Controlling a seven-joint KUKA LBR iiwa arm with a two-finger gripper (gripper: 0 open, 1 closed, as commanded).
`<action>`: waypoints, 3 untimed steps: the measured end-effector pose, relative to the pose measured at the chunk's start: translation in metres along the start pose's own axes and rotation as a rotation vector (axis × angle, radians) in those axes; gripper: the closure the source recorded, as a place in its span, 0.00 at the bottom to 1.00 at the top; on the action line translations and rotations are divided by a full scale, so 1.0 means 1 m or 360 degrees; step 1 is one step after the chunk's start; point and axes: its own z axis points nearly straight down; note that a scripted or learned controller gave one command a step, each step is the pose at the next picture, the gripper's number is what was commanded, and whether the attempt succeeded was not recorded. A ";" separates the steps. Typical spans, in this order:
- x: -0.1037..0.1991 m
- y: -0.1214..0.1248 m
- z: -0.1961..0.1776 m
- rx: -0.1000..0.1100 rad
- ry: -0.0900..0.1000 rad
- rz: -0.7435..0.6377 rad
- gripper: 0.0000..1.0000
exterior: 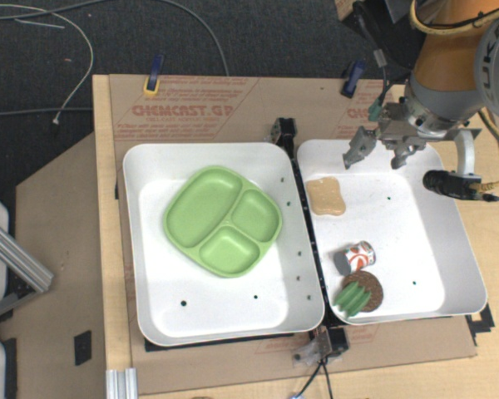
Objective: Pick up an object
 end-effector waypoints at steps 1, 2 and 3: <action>0.000 0.002 -0.008 -0.0023 -0.0002 -0.0003 0.00; 0.003 0.000 0.034 -0.0015 -0.0001 -0.0003 0.00; 0.000 -0.002 0.097 -0.0011 -0.0001 -0.0001 0.00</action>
